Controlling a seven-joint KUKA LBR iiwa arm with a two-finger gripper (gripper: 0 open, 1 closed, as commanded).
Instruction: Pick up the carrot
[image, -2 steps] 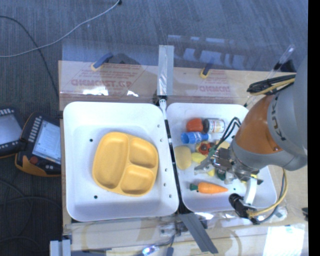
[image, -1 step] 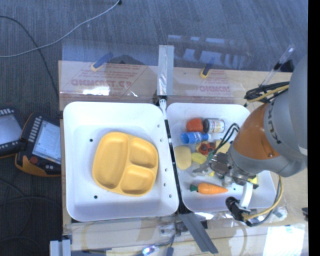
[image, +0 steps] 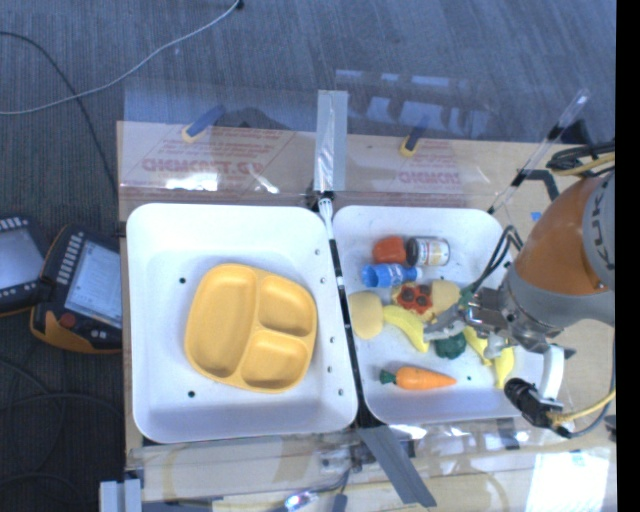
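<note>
**A:** ok so starting at the near edge, what's in the right bin (image: 490, 225)?

**B:** the carrot (image: 425, 378) is the closest thing to us, lying flat on the bin floor near the front wall, orange body pointing right and the green top at its left end. Nothing is touching it. The gripper (image: 462, 322) sits just behind it and a bit to the right, down among the other toys, not on the carrot.

**A:** are the jaws apart or together?

**B:** honestly can't tell, the metal bits blur into the clutter there. There's a dark green piece (image: 449, 347) right under it and a yellow piece (image: 500, 362) beside that. No carrot between anything.

**A:** and further back?

**B:** a banana (image: 408, 326) lying just left of the gripper, a pale yellow roundish thing (image: 366, 314) near the divider, and a red and yellow toy (image: 414, 296) behind the banana. Behind those, a blue bottle (image: 386, 275), then an orange-red item (image: 390, 249) touching a small jar (image: 430, 251) with a dark lid.

**A:** left bin (image: 150, 300)?

**B:** a yellow divided plate (image: 252, 326) with three compartments, roughly in the middle. The arm (image: 570, 260) comes in from the right, orange band over the right bin's edge. Far side of the bench (image: 230, 155) is brown cardboard with tape.
</note>
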